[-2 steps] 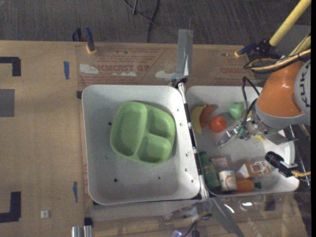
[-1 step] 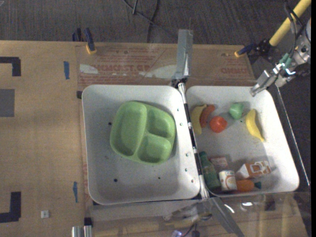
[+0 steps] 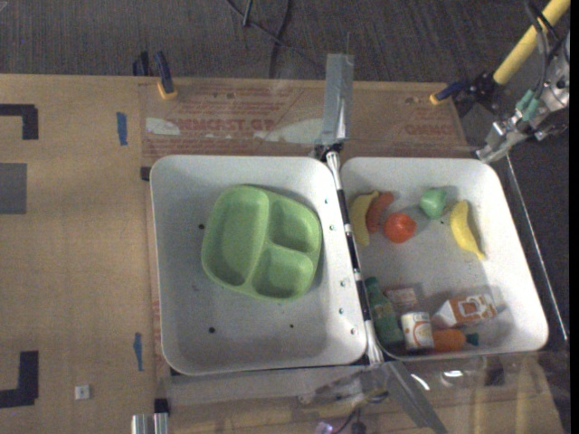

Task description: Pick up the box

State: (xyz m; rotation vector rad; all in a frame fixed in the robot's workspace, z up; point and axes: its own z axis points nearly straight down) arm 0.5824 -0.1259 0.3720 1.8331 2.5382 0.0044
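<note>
- The counter [image 3: 72,269] is a brown board that carries both bins; it spreads out to the left of and below the tool.
- The left bin [image 3: 181,333], white and shallow, sits well apart from the tool, far to its lower left.
- The right bin [image 3: 520,242], also white, lies just below and left of the tool, and its upper right corner is the nearest part.
- A green divided plate [image 3: 262,240] rests inside the left bin, tilted a little, far left of the tool.
- The arm reaches in at the upper right corner, and the tool [image 3: 493,147] hangs just outside the right bin's upper right corner, above the counter edge. It is small and blurred, so I cannot tell whether it is released or clenched; nothing shows in it.
- A yellow banana [image 3: 465,228] lies in the right bin, below and slightly left of the tool, the nearest item to it.
- The box [image 3: 468,309], a small orange and white carton, lies on its side near the right bin's lower edge, well below the tool and apart from it.
- A second small carton [image 3: 416,329] sits just left of the box, touching an orange carrot-like piece [image 3: 450,339].
- A green bottle [image 3: 383,313] lies along the bin's left wall, far below and left of the tool.
- A red tomato-like ball [image 3: 399,228] sits left of the banana.
</note>
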